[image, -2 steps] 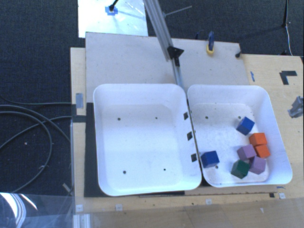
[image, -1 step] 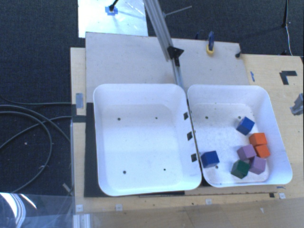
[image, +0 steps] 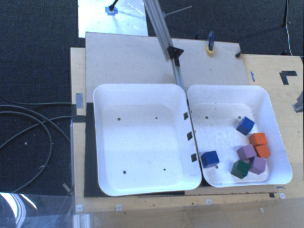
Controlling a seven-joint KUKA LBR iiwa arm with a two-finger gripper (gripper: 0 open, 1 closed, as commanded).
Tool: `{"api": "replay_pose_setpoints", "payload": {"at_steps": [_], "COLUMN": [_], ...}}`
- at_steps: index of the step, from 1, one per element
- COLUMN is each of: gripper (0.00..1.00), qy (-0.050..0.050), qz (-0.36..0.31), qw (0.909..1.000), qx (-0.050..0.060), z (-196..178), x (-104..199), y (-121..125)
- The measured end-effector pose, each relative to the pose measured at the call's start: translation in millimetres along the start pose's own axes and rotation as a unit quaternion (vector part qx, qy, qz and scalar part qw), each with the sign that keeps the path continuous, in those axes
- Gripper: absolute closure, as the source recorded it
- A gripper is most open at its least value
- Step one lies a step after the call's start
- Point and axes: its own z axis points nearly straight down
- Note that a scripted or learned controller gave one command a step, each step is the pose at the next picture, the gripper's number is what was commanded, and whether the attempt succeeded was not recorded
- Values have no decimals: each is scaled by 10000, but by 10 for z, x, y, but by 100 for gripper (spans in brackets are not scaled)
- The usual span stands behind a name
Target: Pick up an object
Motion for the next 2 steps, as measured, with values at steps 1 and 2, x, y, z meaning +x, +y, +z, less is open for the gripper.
{"api": "replay_pose_setpoints", "payload": {"at_steps": [1, 2], "gripper": [100, 100], "qy": [-11, -23], "qz": [-17, -33], "qw": [10000, 10000], "qx": [-22, -45], "z": [-113, -227], "x": [-5, -10], "y": [13, 27]}}
